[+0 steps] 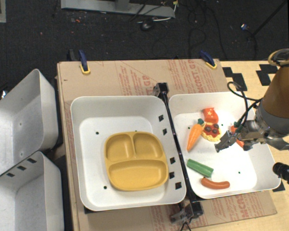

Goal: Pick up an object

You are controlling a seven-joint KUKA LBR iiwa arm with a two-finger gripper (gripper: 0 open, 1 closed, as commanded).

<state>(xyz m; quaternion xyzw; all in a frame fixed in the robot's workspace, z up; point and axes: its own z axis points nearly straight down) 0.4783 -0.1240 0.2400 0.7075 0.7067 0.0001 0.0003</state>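
Camera view: the arm (278,102) is seen reaching into the right bin (262,181), and the gripper (225,143) is held low over the bin floor, tilted toward the toys. Whether the jaws are apart or together cannot be told at this angle; nothing can be made out between them. So the approach step is judged to be in hand, with no grasp made yet.

Just beyond the jaw tips, almost touching them, the pizza slice (212,131) is found, and it looks to be the likeliest target. Past it, further from the jaws, the carrot (194,136) is laid at a slant, with the red piece (210,114) beyond the pizza slice toward the bin's far wall. On the near side of the jaws, apart from them, the green piece (200,167) and the sausage (215,183) are laid on the floor. Well away from the jaws, the yellow plate (136,161) is set in the left bin (83,139).

For the next move, a short advance toward the pizza slice would be needed, with the jaws spread wide enough to straddle it, then a closing and a lift. Care is called for: the carrot is crowded against the slice and could be nudged or caught along with it.
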